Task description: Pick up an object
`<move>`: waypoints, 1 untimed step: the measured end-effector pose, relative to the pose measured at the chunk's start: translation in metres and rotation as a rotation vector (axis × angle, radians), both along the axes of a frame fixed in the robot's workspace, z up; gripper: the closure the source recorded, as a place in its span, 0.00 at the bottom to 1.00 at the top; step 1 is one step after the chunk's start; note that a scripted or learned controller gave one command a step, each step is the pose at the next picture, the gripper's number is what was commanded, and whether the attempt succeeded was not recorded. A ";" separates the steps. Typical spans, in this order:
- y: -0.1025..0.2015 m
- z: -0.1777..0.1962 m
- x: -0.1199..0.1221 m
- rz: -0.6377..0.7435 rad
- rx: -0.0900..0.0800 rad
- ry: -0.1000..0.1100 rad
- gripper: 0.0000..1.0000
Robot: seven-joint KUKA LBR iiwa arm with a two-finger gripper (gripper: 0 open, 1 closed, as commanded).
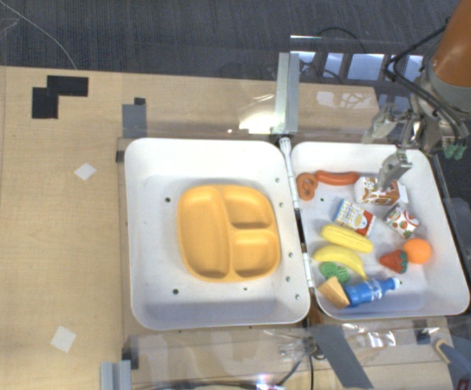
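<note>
The right bin (455,295) holds several toy foods. A red-and-white carton (377,192) lies at its back, and my gripper (395,169) hangs just over that carton's right end, under the orange-banded wrist (465,47). Nothing shows held in it. Beside the carton lie a red sausage (337,177), an orange ring (306,187), a blue-and-white carton (352,215) and a smaller carton (401,218). Nearer the front are two bananas (347,238), an orange (418,251), a strawberry (393,260), a blue bottle (371,291) and a cheese wedge (332,292).
The left bin (150,218) carries a yellow divided plate (227,231). A metal post (287,96) stands behind the seam between the bins. The wooden bench (49,242) stretches off to the left.
</note>
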State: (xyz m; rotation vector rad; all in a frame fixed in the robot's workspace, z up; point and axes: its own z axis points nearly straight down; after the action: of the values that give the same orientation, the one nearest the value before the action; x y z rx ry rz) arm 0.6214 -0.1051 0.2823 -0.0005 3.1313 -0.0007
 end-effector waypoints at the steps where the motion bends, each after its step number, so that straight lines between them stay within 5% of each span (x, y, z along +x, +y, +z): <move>1: -0.016 -0.135 0.012 -0.325 0.003 0.010 0.00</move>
State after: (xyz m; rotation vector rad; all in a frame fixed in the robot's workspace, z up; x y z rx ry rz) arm 0.6331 -0.1214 0.1470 0.5077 3.0998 0.0021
